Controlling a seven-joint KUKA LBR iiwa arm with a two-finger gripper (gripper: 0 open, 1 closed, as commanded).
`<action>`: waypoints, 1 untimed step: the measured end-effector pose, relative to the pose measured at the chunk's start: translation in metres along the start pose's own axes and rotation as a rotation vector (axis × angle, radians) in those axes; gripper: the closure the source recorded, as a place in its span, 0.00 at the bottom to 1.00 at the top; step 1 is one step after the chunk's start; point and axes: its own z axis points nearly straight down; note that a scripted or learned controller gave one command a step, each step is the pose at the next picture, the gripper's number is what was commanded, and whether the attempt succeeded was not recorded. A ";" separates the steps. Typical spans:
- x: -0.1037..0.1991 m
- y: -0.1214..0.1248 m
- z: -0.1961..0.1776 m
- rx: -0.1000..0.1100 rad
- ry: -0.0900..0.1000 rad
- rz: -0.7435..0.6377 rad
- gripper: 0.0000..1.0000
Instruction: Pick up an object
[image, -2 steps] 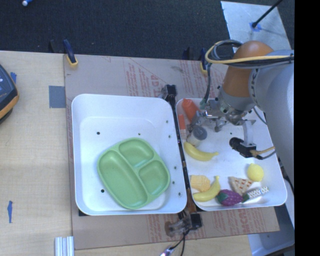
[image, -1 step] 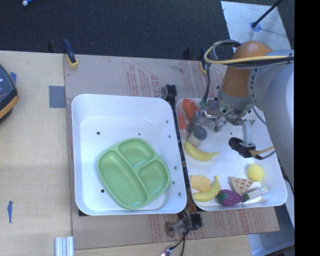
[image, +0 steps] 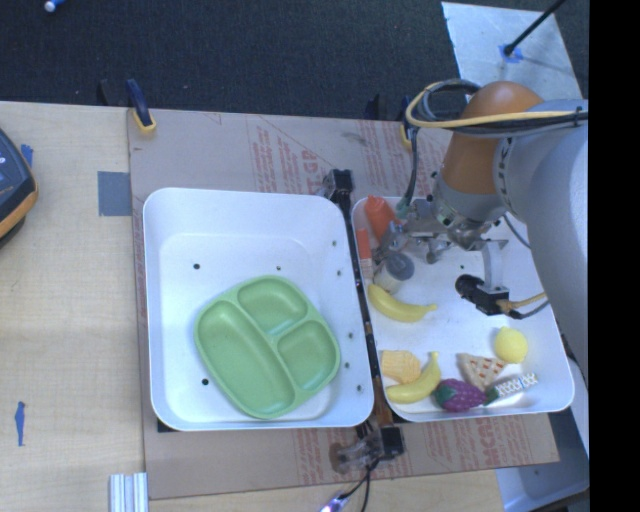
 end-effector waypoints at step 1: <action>-0.001 -0.002 -0.009 0.008 0.001 -0.001 1.00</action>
